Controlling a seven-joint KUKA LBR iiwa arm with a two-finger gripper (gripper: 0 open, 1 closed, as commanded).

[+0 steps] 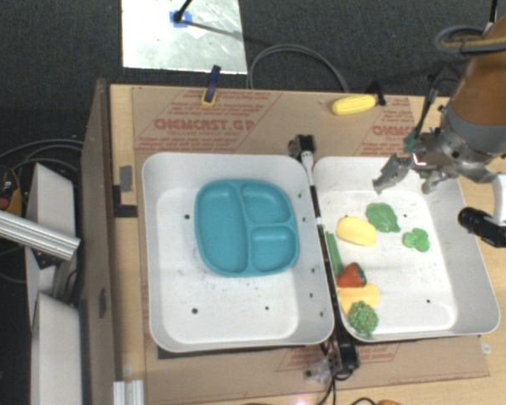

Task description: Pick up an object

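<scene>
Gripper [409, 174] hangs with fingers spread and empty over the right bin's [472, 310] far edge, just beyond the green leafy toy [383, 218], which looks light, stiff and slippery, best pinched across its narrow middle.

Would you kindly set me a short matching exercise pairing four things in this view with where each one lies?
Things:
1. blue divided plate
2. yellow clip
3. hand
4. green stick

Places:
A. on the cardboard behind the right bin
B. above the far part of the right bin
C. in the left bin
D. along the right bin's left wall

Pairs: 1-C, 2-A, 3-B, 4-D
</scene>
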